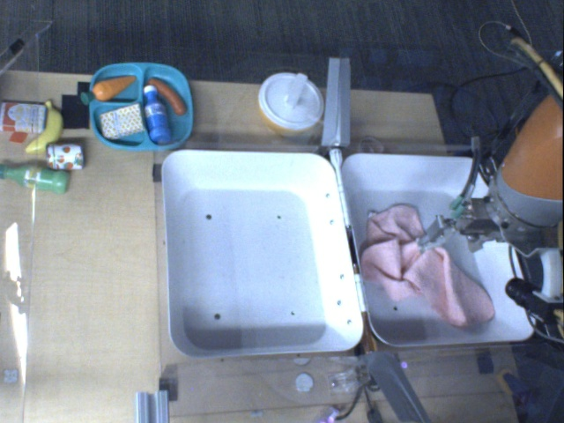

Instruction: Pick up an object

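Gripper (434, 233) down on pink cloth (423, 267) in right bin (388, 179); cloth bunched directly beneath and left of it. Grip state: cannot tell (too small). Grasp step; next, lift straight up.

Pink cloth (421, 271), soft and crumpled, heaped in loose folds on floor of right-hand white bin (397, 176). Bunched highest at upper-left end, flattening into a longer tail toward lower right. Upper middle fold directly at gripper (432, 236) fingertips, touching or nearly so; bulk of fabric spread below and to both sides of fingers.
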